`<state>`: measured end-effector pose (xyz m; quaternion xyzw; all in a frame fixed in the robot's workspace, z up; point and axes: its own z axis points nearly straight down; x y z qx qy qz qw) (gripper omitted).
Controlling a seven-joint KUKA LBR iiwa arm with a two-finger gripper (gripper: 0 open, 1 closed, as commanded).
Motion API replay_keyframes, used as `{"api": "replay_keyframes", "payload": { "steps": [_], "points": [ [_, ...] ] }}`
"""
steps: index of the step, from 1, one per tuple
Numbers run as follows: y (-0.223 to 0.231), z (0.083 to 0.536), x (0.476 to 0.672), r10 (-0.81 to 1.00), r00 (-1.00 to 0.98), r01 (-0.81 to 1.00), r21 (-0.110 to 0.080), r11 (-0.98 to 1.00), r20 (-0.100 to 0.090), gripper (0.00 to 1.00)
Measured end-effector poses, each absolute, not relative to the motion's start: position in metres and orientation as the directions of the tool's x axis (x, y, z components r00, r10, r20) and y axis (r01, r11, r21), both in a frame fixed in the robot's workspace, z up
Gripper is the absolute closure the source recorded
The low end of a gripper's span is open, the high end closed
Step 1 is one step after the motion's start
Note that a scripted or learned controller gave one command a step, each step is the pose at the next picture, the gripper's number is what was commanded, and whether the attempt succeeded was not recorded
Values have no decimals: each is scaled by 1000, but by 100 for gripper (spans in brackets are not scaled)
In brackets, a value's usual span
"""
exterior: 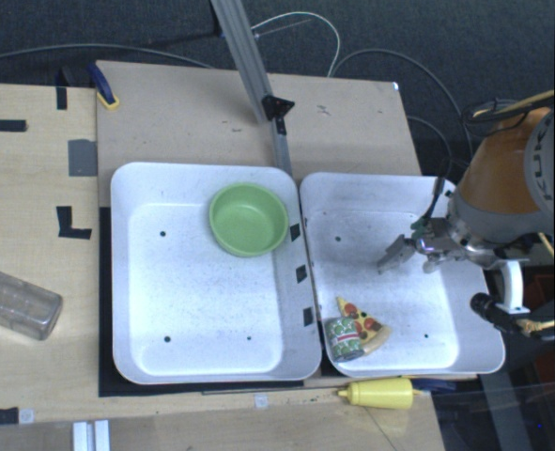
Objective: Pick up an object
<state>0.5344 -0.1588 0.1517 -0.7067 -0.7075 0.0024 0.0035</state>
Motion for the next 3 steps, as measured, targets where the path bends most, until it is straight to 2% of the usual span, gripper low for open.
{"api": "replay_keyframes", "payload": {
  "steps": [1,2,3],
  "points": [
    [-166,91,534,1000,-1,1000,-7,1,0,0],
    [-165,104,535,1000,-2,1000,-4,2,1,100],
    [-164,165,530,1000,-2,1000,4,2,-1,100]
  ]
}}
